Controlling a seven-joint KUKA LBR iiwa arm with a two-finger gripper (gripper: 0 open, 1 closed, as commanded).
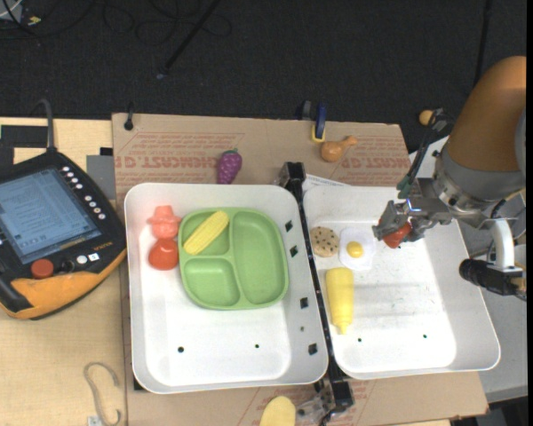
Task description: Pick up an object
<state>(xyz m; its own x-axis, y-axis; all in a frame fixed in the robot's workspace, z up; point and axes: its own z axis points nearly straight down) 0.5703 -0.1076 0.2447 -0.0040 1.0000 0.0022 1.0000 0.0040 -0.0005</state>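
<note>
My gripper hangs over the upper middle of the right bin, below the grey arm with its orange band. A small red object shows between its dark fingers, and the gripper is shut on it, held a little above the bin floor. Just left of it in the same bin lie a toy fried egg and a brown cookie. A yellow toy lies below them near the bin's left wall.
The left bin holds a green divided plate with a yellow corn piece and a red-and-pink toy beside it. Purple grapes and an orange toy lie behind the bins. A teach pendant sits at left.
</note>
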